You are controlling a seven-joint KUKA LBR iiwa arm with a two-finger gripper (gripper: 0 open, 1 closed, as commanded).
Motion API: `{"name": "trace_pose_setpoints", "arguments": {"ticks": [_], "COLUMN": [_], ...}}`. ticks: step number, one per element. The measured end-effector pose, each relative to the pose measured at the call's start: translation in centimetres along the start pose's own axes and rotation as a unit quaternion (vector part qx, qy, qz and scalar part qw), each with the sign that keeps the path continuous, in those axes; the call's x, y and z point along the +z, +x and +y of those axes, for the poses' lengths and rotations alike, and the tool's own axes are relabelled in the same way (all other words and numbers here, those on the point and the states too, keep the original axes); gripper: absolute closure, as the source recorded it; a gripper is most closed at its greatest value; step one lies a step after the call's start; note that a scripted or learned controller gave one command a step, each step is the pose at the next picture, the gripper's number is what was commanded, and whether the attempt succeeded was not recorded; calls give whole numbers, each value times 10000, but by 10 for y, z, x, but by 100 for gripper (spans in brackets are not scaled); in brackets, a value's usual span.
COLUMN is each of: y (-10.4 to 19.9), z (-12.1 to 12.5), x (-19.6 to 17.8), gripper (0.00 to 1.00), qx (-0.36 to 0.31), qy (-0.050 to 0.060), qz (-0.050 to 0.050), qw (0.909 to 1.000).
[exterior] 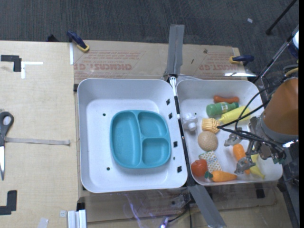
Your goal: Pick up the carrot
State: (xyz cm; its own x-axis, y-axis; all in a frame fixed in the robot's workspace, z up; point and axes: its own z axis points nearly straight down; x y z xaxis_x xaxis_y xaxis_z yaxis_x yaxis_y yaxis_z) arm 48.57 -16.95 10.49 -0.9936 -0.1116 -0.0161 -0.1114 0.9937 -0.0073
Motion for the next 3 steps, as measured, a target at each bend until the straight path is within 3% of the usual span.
{"name": "trace_pose_setpoints", "arguments": {"ticks": [1, 2, 3], "y": [-3, -3, -6], "z": [0, 0, -1], "x": [-10, -10, -20], "gripper": [100, 0, 100], "qx": [-13, -12, -22], "qy": [15, 13, 29], "qz": [-30, -30, -61], "qw": [10000, 10000, 10000]}}
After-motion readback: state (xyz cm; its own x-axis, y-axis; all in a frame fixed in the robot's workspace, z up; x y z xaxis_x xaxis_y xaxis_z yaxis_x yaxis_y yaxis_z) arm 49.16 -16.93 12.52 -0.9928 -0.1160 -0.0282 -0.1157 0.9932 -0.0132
